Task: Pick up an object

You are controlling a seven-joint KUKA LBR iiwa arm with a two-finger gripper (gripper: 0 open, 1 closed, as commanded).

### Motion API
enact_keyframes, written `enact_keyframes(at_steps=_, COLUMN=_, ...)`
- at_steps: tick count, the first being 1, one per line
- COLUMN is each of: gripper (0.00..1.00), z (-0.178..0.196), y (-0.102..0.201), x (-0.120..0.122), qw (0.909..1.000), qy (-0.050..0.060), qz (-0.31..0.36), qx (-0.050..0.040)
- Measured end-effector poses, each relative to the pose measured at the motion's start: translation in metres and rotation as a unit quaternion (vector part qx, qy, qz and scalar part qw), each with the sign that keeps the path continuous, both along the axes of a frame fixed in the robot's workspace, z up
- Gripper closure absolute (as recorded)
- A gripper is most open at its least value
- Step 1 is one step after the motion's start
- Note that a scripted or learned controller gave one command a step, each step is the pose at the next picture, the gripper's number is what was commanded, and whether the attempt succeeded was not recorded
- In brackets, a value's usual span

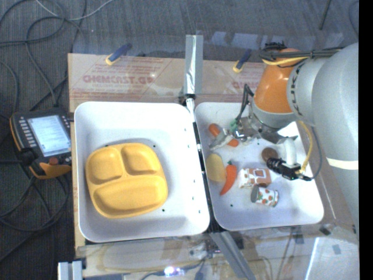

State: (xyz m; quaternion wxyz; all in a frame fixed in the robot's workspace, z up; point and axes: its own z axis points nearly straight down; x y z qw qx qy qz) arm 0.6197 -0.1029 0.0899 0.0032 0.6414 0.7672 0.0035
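My gripper (232,134) hangs low over the upper left part of the right bin (303,214). A small orange-red piece (215,129) lies right at its left side, and another orange bit (233,143) shows just below it. Whether either is held cannot be made out. Further down lie a pale yellow rounded thing (215,167), an orange carrot (228,179), a white and red carton (254,177), a small patterned can (266,197) and a brown round thing (269,154).
The left bin (87,118) holds a yellow sectioned tray (126,179). The big grey arm with its orange band (274,89) covers the right bin's upper right. A metal divider (192,69) stands between the bins at the back. A handheld screen unit (41,136) lies left of the bench.
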Motion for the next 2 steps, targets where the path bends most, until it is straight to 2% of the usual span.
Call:
enact_keyframes(at_steps=1, gripper=1.00, z=0.010, y=-0.001, x=0.001, qw=1.0000, qy=-0.001, qz=0.000, qx=-0.0014)
enact_keyframes(at_steps=2, gripper=1.00, z=0.094, y=0.033, x=0.034, qw=0.9978, qy=0.005, qz=-0.066, qx=-0.0018)
